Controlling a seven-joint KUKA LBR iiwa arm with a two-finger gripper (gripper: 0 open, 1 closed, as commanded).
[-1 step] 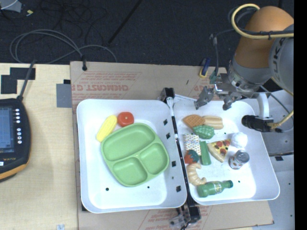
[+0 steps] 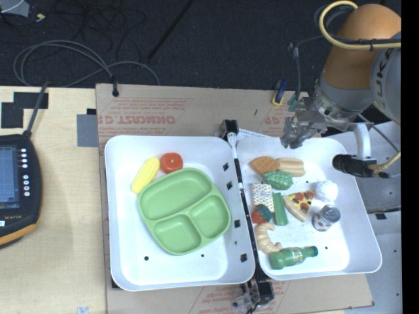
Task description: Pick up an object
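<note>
Green bottle (image 2: 293, 257) lies in the right bin (image 2: 366, 241); end effector (image 2: 296, 136) above its far rim, opening indiscernible.

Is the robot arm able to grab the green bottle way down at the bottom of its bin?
Probably yes. The green bottle lies on top with nothing over it, open from above. The end effector hangs over the same bin's far end.

glossy white plastic bins (image 2: 124, 175), a smooth matt green plastic tray (image 2: 183, 211), on brown printed cardboard (image 2: 170, 113).
</note>
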